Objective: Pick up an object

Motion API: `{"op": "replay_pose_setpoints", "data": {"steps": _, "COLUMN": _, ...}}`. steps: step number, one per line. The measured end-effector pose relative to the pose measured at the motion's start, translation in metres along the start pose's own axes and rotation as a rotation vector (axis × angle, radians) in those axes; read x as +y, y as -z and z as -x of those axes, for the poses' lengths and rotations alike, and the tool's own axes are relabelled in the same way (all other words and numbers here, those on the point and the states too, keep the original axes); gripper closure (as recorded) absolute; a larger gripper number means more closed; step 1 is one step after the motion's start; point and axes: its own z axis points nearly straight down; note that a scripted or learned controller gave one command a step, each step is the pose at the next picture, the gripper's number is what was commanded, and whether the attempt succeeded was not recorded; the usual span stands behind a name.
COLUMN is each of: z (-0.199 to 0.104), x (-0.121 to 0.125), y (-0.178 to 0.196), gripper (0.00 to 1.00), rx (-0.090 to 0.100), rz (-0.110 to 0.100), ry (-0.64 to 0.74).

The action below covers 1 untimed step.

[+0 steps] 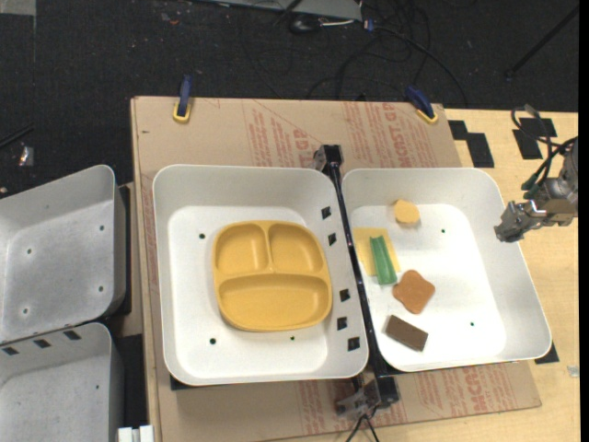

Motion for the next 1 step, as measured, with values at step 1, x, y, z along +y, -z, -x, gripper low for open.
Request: {"op": "replay_pose_setpoints", "data": {"steps": 1, "z": -0.0500, "x": 0.0130, "y": -0.0128, "gripper": 1.00, "rx": 0.004, "rz": -0.006, "ry": 0.005}}
